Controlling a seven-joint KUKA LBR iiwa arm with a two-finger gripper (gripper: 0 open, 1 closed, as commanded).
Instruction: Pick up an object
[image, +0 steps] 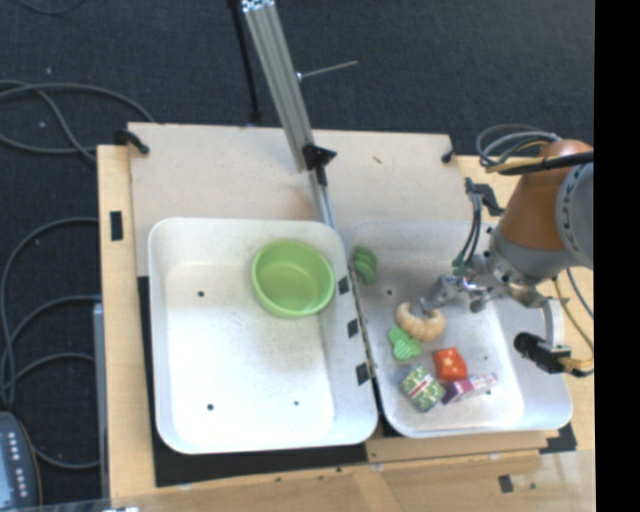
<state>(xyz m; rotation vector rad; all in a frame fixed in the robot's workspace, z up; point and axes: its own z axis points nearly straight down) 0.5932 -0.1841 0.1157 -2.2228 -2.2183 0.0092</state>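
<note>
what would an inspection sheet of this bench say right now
surface: wooden bench bearing a left white bin and a right white bin, side by side.
job's things: in the right bin a tan ring-shaped toy, a green toy, a red block, a green patterned cube, a purple stick-like item; a green object near the divide between bins.
clutter: green bowl in the left bin.
grippers: tool low over the right bin beside the tan ring; finger state unclear.
cables: loose cables on the floor at left; cables by the arm.
surroundings: dark carpet; slanted aluminium pole.
</note>
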